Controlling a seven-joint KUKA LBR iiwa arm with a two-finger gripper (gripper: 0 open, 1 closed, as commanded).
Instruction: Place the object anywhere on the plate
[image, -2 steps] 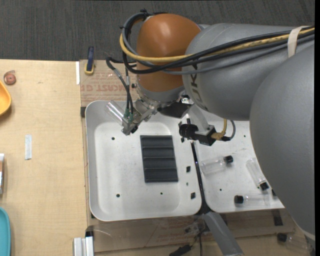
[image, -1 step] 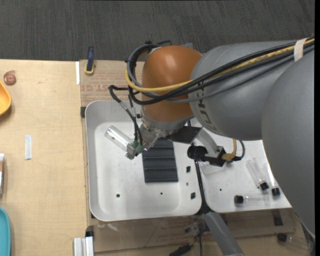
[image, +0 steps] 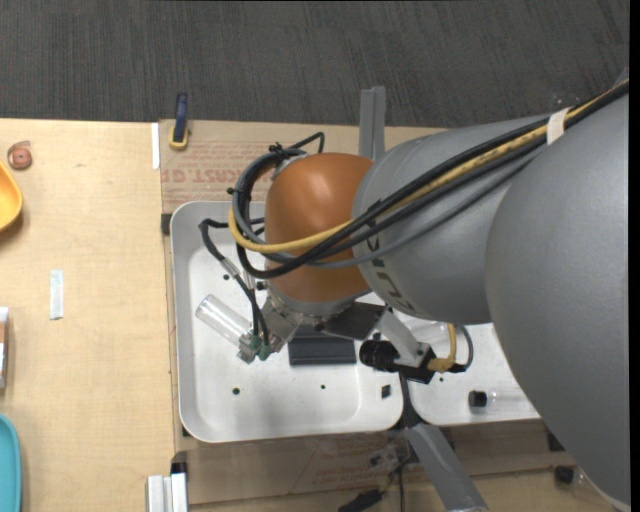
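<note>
Clear plastic tube (image: 220, 317) lay tilted in left bin (image: 190, 300), beside gripper (image: 255, 347). Probably light, stiff, slick; best pinched across mid-body. Grip state: could not tell. No plate identifiable.

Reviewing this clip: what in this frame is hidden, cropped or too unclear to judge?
- Gripper: in the camera view, the arm's orange band and wrist cover it, so its state is unreadable.
- Left bin: the arm hides much of its floor, so no plate can be confirmed.
- Clear object: translucent, partly under the wrist; identity unclear.
- Right bin: mostly behind the arm.
- Yellow item: cropped at the left edge.
</note>
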